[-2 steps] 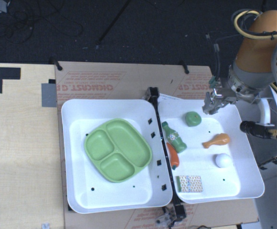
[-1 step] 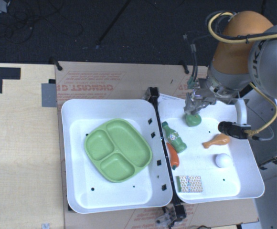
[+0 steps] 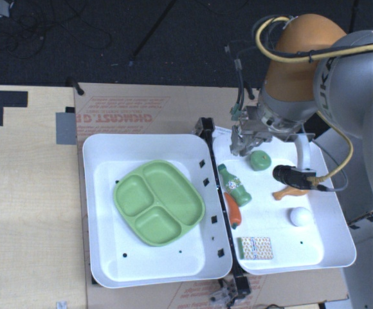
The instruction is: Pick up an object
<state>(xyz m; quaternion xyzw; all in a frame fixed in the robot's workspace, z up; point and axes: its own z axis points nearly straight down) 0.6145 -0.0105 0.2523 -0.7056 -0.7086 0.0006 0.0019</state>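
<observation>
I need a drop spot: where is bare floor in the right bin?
Free: the right bin floor between the patterned packet and white ball. Crowded: the left wall, with green bottle and carrot, and under the end effector.

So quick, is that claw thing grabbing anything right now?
Gripper: low in the right bin, beside the round green object; whether it is open, shut or holding anything cannot be told.

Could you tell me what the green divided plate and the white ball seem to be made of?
The green divided plate looks like moulded plastic, matte: one even colour, soft rounded compartment ridges. The white ball seems smooth and hard, perhaps plastic; its surface is too small to tell more.
</observation>
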